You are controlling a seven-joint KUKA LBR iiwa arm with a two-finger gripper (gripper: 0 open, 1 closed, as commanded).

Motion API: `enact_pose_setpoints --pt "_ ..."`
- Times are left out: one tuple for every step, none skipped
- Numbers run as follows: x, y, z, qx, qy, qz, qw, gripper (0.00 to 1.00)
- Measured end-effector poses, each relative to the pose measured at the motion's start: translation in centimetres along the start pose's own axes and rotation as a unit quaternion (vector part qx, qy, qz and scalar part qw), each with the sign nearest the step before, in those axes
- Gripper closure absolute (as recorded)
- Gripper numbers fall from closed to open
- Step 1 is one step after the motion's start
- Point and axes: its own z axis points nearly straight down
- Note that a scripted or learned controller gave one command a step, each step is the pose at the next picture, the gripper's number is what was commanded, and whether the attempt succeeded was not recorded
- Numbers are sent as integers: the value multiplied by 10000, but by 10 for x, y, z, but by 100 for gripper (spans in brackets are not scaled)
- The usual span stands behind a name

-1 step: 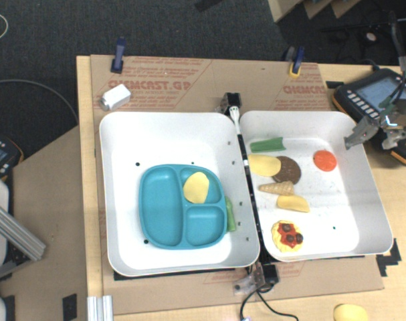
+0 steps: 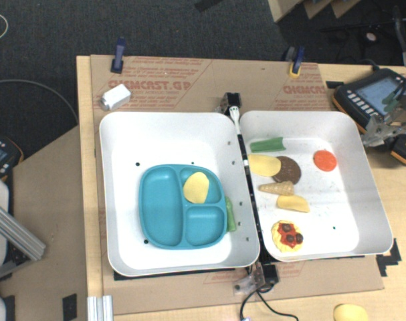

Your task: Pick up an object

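Left white plastic bin (image 2: 122,152): a teal three-compartment tray (image 2: 164,209) sits centrally, a yellow oval chip (image 2: 196,188) in its upper right compartment. Right white plastic bin (image 2: 350,233): a green bean pod (image 2: 267,144) lies rearmost, an orange round slice (image 2: 325,160) to its right, a small pizza toy (image 2: 287,235) nearest the front.

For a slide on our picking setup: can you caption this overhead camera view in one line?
Two white bins: the left holds a teal divided tray with a yellow piece; the right holds scattered toy foods.

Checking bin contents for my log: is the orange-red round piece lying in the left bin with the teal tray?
No, the orange-red round piece lies in the right bin, while the teal tray sits in the left bin.
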Motion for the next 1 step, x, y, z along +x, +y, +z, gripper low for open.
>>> enact_pose_setpoints --pt "3 37 47 24 8 -4 10000 100"
